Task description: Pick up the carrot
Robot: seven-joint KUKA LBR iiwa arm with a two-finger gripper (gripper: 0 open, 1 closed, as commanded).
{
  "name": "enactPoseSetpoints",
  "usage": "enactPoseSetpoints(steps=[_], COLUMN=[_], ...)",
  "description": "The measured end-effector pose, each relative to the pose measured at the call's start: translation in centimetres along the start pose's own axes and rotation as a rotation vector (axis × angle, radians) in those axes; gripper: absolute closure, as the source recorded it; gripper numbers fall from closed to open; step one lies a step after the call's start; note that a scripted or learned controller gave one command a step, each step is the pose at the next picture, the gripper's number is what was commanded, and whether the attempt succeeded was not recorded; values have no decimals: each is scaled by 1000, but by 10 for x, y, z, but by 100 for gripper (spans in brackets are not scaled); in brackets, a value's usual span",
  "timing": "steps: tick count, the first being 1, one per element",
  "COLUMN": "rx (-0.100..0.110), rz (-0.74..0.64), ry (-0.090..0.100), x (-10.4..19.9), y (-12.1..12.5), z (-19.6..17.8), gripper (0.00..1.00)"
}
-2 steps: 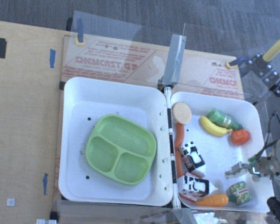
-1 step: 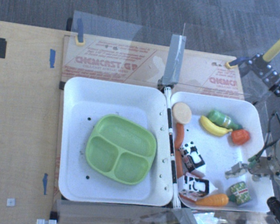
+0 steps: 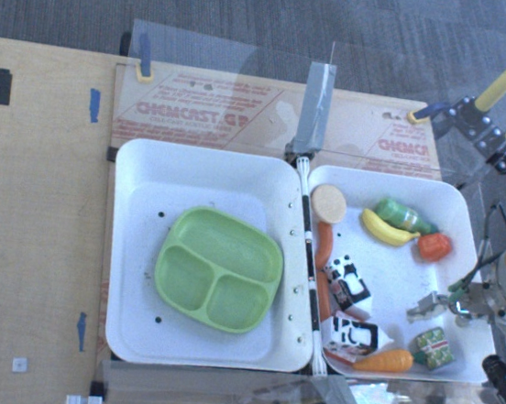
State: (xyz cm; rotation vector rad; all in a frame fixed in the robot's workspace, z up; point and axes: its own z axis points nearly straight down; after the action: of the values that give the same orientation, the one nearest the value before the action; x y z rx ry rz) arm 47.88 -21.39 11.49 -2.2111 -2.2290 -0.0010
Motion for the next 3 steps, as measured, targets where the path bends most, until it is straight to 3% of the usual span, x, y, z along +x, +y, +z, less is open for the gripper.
enactPoseSetpoints(steps=[1,2,3], rx=[-5,-2,-11], rz=[-298,-514,-225], ry=[-4,1,8], x=[29,-8,0], y=[55,60,13], z=[28,26,27], gripper=[0,0,0])
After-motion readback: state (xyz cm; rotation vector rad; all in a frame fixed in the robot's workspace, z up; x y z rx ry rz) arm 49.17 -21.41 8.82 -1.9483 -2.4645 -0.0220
